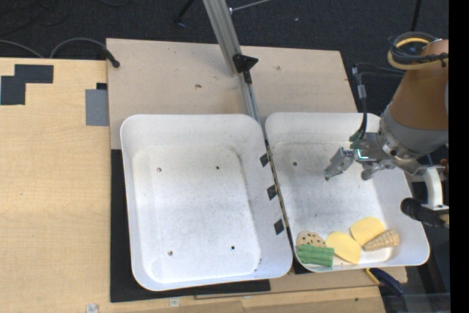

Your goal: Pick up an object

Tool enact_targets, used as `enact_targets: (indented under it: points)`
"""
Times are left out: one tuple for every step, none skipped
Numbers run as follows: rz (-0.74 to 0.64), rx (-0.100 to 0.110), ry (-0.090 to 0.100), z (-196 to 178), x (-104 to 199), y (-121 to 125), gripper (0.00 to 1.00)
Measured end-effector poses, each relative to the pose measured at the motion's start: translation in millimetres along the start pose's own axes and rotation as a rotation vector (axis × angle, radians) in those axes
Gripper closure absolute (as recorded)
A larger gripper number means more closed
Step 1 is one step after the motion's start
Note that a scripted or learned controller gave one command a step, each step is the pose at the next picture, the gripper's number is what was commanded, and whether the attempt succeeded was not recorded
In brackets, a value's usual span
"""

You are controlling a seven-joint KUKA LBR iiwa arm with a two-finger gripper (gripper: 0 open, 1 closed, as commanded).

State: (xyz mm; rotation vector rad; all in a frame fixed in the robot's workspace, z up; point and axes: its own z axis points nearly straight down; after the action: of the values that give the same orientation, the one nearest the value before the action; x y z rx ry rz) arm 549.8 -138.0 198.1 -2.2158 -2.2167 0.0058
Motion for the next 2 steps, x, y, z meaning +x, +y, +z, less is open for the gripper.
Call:
enact_targets:
  points:
    - [0.003, -0.005, -0.001, -2, -1, 1, 0.00]
    - [0.001, 0.002, 0.000, 59, -8, -2, 0.00]
